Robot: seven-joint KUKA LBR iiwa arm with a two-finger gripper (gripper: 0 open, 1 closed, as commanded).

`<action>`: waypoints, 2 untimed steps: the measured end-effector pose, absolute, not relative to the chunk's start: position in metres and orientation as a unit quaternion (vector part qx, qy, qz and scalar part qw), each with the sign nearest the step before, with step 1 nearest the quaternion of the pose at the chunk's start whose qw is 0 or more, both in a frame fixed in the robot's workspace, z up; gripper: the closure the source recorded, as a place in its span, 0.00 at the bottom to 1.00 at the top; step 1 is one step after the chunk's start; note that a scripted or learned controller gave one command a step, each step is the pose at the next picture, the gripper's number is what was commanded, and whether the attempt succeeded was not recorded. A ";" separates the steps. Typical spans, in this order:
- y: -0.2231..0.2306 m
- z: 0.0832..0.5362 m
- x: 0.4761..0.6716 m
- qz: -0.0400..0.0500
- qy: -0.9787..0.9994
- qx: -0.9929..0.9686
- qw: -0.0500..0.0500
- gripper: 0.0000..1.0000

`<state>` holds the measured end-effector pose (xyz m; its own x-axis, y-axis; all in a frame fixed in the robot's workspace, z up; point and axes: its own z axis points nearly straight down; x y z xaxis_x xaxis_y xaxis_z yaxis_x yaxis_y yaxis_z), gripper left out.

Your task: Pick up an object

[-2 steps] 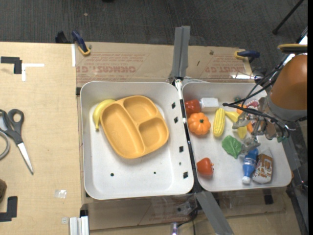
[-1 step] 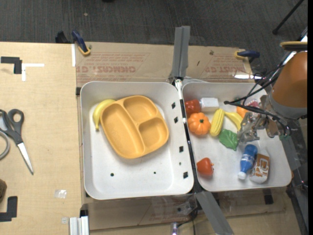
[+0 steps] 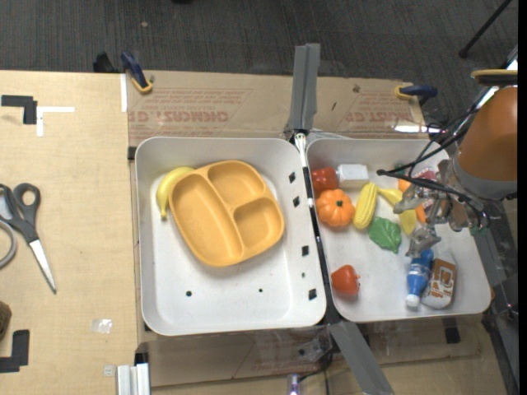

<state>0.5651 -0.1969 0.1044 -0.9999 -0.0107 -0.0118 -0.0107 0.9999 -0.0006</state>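
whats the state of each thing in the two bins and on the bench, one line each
divided plate: upright in left bin, compartments bare
banana: tucked against the plate's left rim
pumpkin: upright in right bin
corn: lying flat beside the pumpkin
tomato: resting alone near the front wall
blue bottle: lying on its side
gripper: low over right bin
scissors: lying on bench, blades shut

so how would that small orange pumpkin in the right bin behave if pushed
The small round orange pumpkin looks like a smooth plastic toy, so probably light and stiff. Its rounded shape may roll, likely bumping the yellow corn cob beside it.
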 end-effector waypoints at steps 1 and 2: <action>-0.177 0.093 0.590 0.000 0.999 0.051 0.003 0.00; -0.176 0.104 0.591 -0.001 0.999 0.049 0.005 1.00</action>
